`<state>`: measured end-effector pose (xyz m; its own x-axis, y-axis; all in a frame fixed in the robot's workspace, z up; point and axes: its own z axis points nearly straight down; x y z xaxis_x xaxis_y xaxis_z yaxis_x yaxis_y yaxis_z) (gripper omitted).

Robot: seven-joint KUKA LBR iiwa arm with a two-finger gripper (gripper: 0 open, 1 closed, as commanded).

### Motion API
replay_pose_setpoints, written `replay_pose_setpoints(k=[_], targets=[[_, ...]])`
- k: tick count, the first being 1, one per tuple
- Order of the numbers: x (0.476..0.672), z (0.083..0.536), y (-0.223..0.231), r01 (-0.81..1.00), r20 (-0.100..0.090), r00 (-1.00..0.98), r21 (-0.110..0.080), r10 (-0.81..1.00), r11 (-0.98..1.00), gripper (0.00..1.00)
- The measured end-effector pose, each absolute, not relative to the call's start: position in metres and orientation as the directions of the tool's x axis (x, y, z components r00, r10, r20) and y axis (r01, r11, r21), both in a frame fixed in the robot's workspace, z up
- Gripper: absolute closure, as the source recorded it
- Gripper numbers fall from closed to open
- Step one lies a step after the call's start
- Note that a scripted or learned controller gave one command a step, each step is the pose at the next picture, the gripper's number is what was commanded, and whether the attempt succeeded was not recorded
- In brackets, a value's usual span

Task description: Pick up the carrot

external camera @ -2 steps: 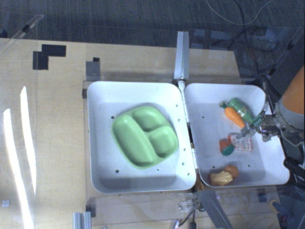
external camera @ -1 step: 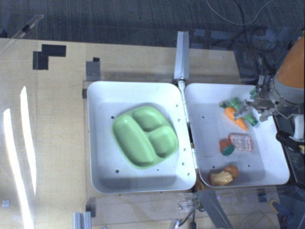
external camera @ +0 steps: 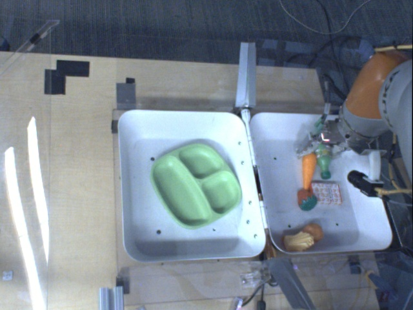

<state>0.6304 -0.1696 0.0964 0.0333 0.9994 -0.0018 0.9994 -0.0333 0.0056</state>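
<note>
The carrot [external camera: 308, 173] lies in the right bin [external camera: 277, 173], orange and nearly upright in the view, with its dark green top [external camera: 308, 203] pointing toward the front. My gripper [external camera: 321, 144] hangs over the bin's back right part, right above the carrot's thin upper tip. The view does not show whether it touches the carrot.
A small green item [external camera: 324, 168] lies just right of the carrot. A flat packet with red print [external camera: 326, 193] sits beside the carrot's top. A tan bread-like toy [external camera: 302, 238] rests at the bin's front wall. A green divided plate [external camera: 195, 184] is in the left bin [external camera: 135, 173].
</note>
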Motion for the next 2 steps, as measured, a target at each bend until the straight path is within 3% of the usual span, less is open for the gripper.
replay_pose_setpoints(k=[1, 2], targets=[[0.633, 0.108, -0.168, 1.0, -0.004, 0.027, 0.011, 1.0, -0.027, 1.0], [0.58, 0.206, -0.091, 1.0, 0.0, -0.03, 0.006, 1.0, 0.03, 1.0]])
